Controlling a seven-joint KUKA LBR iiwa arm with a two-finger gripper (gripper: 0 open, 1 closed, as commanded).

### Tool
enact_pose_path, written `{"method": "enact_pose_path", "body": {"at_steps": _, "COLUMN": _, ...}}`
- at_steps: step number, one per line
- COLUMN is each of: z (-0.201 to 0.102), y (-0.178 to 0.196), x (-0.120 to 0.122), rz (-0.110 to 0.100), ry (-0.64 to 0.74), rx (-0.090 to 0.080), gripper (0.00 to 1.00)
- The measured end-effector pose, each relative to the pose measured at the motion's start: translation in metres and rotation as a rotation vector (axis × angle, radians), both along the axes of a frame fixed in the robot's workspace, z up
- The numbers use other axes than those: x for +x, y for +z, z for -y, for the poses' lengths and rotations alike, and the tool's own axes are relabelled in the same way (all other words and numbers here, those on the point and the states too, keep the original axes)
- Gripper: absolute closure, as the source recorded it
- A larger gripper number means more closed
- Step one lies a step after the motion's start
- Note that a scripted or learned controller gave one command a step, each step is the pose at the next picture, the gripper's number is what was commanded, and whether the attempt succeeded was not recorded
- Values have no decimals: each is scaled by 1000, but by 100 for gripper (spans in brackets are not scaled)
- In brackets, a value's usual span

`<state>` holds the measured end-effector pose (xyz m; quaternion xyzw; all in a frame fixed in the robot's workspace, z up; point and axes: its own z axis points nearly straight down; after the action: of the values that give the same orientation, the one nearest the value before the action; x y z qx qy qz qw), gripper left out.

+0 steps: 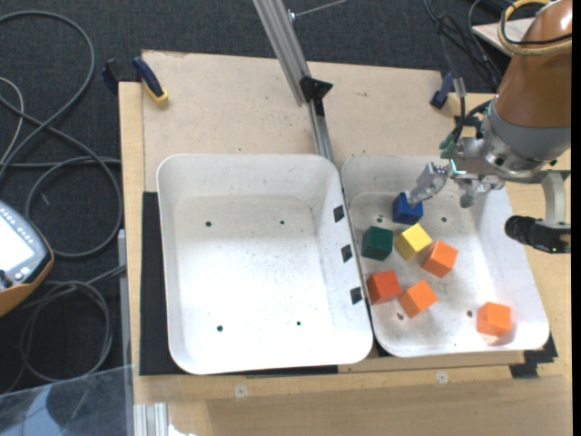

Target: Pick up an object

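Approach step judged in hand: gripper [447, 187] hung over right bin [526, 280], fingers [425, 187] spread wide, nothing held. Blue cube [407, 210] sat just below left finger, beside green cube [378, 242] and yellow cube [415, 240]. Next: centring over blue cube, descent, closure needed.

- A pale wooden worktop [236, 107] fills the middle, its surface scuffed and lightly marked.
- Dark carpeted floor [54, 89] surrounds it, running from nine o'clock up to twelve o'clock.
- Black cables [45, 166] loop over the floor at nine o'clock.
- A blue and yellow clamp [148, 77] grips the worktop's corner at eleven o'clock; a blue clamp [442, 92] sits at two o'clock.
- A slanted aluminium rail [281, 39] rises from the worktop's middle toward twelve o'clock.
- Light is even, with soft shadows.
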<state>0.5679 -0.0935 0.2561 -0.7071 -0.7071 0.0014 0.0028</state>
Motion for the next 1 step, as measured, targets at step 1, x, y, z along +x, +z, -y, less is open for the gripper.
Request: {"method": "enact_pose_path", "body": {"at_steps": 1, "z": 0, "y": 2, "x": 1, "rz": 5, "ry": 0, "rx": -1, "gripper": 0}}
